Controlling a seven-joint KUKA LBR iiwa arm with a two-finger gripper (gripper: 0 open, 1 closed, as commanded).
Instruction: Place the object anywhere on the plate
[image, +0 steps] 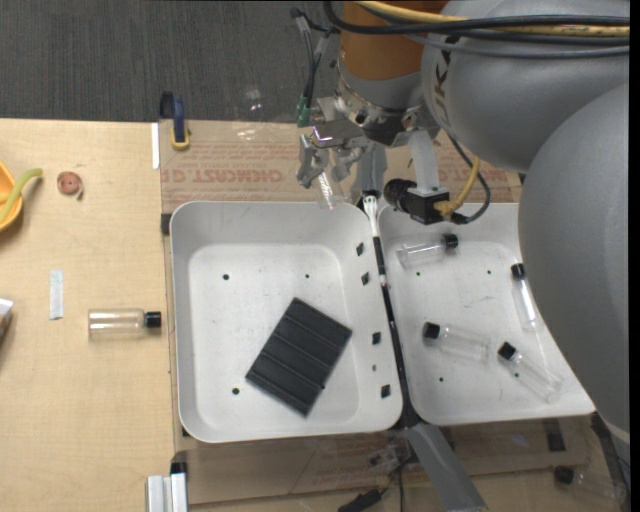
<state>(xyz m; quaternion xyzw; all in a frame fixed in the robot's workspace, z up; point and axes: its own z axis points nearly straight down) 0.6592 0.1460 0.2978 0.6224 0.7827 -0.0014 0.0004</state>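
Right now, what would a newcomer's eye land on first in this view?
Probably the big grey arm crowding the right side, its gripper hanging above the far rim between the two bins. Next, the black ribbed plate lying flat in the left bin, then several clear black-capped vials scattered in the right bin.

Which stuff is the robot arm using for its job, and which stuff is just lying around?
For the job: gripper; black plate in the left bin; clear vials in the right bin.

Lying about: vial on the bench; small red disc; blue clamp.
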